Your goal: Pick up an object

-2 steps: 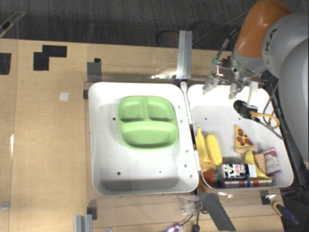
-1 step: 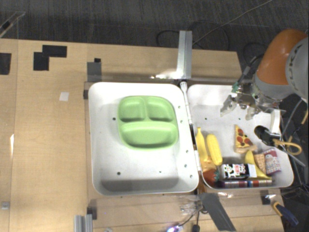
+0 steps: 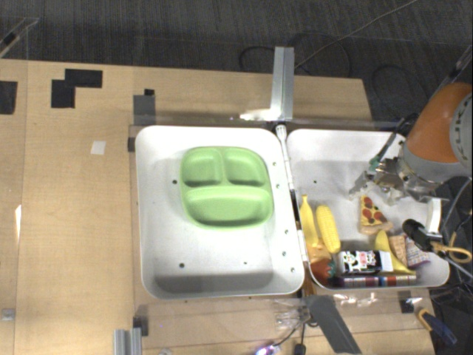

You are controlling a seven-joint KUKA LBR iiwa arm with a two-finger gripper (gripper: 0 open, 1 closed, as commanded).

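Presumably hunting a pick, the gripper [image 3: 375,176] hovers just above the pizza slice [image 3: 370,214]; whether it is spread or closed, I cannot tell

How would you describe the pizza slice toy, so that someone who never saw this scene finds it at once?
Look at the right bin of the two white bins, the one where the small toys lie. Along its near side is a heap of toys; the pizza slice lies at the far edge of that heap, right of the corn cob. It is the flat orange wedge with dark red dots.
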